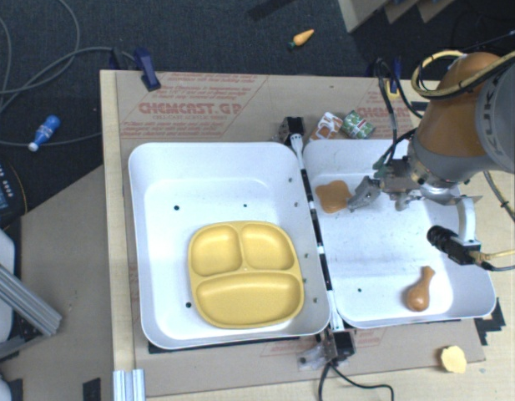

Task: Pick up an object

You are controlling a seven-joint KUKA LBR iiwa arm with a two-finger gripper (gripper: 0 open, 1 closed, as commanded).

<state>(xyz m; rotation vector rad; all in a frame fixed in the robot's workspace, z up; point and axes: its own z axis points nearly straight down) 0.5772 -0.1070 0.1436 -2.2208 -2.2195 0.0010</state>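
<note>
A flat brown food piece (332,195) lies in the right bin (382,307) against its left wall. A tan drumstick (419,289) rests near that bin's front right corner. My gripper (382,199) hangs over the back of the right bin, just right of the brown piece, open, with nothing between its fingers. Its left finger (362,195) is close to the brown piece's right edge. A yellow three-compartment plate (244,272) sits in the left bin (157,190).
The arm's grey body and orange band (457,115) cover the right bin's back right corner, and a black fitting (449,245) hangs off it over the bin. Small packets (345,125) lie behind the bins. A yellow piece (451,358) sits on the bench at front right.
</note>
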